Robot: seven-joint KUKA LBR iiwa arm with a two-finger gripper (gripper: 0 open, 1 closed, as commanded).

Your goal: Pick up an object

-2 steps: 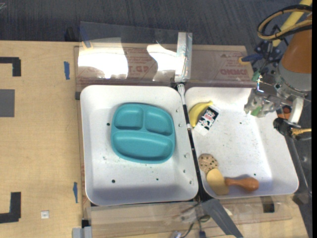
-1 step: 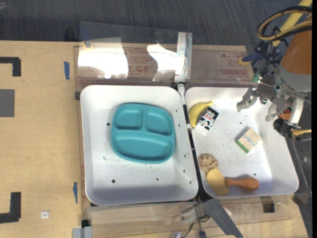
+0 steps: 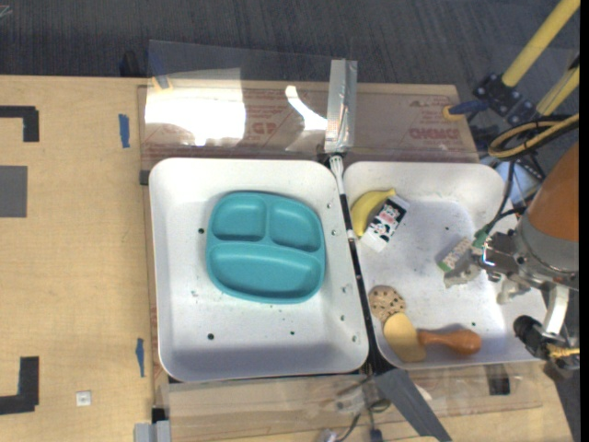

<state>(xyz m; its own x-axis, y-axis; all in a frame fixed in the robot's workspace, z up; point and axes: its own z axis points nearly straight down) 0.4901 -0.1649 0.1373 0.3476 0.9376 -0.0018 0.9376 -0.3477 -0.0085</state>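
The right bin [image 3: 433,182] holds a yellow banana [image 3: 368,206] at its far left, with a small white carton with black marks [image 3: 386,223] lying against it. A round speckled cookie [image 3: 385,297] lies near the front left. Just in front of the cookie rests a tan and orange-brown piece [image 3: 431,337] shaped like a drumstick. My gripper [image 3: 457,261] hangs low over the bare middle right of this bin, apart from all of these objects. Nothing shows in its grasp.
The left bin [image 3: 175,274] carries a teal divided plate [image 3: 267,247]. A clear screen and a cardboard sheet [image 3: 276,118] stand behind both bins. Cables and yellow bars [image 3: 529,90] sit at the far right, beside the arm's orange band [image 3: 563,201].
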